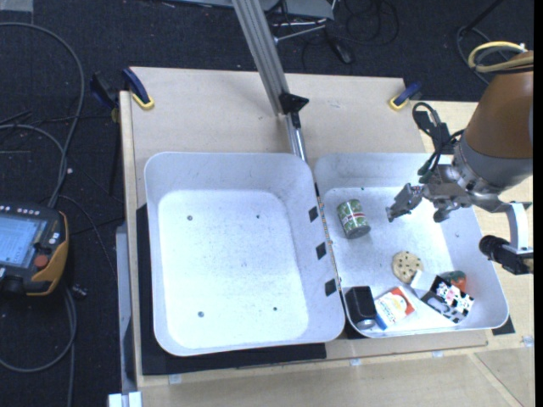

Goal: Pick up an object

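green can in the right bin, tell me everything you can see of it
The green can is a small cylinder with a green patterned label and pale ends, lying on its side on the right bin floor, in the far left part near the divide. Nothing touches it; the gripper hangs to its right, apart from it.

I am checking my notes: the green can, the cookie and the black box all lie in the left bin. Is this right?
Not quite. The camera view shows the green can, the cookie and the black box all lying in the right bin, not the left one.
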You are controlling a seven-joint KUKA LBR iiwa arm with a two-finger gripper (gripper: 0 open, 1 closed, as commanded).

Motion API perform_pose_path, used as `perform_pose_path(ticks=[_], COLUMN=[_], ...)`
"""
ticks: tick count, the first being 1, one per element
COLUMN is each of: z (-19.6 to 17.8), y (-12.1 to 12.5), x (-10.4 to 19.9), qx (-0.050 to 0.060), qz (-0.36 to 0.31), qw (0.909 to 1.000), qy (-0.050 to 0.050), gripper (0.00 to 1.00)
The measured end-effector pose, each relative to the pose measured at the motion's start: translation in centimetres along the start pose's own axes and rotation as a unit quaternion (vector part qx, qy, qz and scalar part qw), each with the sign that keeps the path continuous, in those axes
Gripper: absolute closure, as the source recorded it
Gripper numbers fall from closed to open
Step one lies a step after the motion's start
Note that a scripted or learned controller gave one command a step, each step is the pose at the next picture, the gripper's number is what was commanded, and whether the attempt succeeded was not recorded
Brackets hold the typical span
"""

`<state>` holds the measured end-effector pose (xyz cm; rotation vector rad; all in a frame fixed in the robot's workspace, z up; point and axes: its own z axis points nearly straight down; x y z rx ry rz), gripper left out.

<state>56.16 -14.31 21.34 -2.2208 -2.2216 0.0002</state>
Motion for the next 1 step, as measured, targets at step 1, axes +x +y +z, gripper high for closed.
perform_pose_path(ticks=[1], z=[1.47], y=[7.83], x=[1.26], qx=[0.000], qz=[-0.001], qw=[1.0000], qy=[0.000], gripper=[0.00])
